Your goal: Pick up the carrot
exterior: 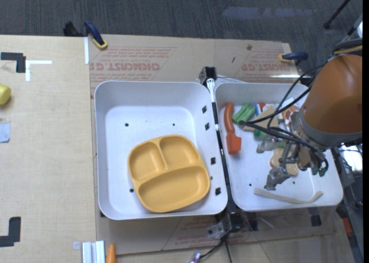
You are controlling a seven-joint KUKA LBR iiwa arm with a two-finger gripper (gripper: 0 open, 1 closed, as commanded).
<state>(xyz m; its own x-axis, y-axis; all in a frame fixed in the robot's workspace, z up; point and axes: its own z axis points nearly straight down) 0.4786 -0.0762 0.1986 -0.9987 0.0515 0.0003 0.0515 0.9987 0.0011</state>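
The carrot (232, 134) is a long orange-red piece lying against the left wall of the right bin (242, 198), pointing toward the far side. My gripper (275, 179) hangs low over the middle of that bin, to the right of the carrot and nearer the front, well apart from it. Cables and the grey wrist with its orange band (340, 100) cover part of the bin's right half. Nothing shows in the gripper's hold.
A yellow divided plate (169, 172) lies in the left bin (109, 141). Green toy pieces (247, 112) and other small items sit at the back of the right bin. A pale curved strip (288, 198) lies near its front wall.
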